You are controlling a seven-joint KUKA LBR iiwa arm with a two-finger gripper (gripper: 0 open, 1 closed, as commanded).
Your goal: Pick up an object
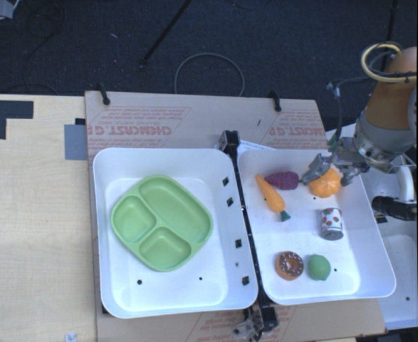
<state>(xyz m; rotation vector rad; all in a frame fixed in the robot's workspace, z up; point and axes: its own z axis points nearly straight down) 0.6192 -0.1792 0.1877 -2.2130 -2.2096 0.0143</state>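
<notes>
End effector (327,173) low over orange toy fruit (326,184) in right bin (379,262), poised for grasping; finger state impossible to tell.

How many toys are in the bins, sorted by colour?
Green: 2, the divided plate and the small ball
Orange: 2, the carrot and the orange fruit
Purple: 1, the purple lump
Brown: 1, the doughnut
White and red: 1, the little can
Total: 7

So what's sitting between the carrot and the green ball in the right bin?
In the camera view, the donut lies roughly between the carrot and the green ball, right beside the ball.
</notes>
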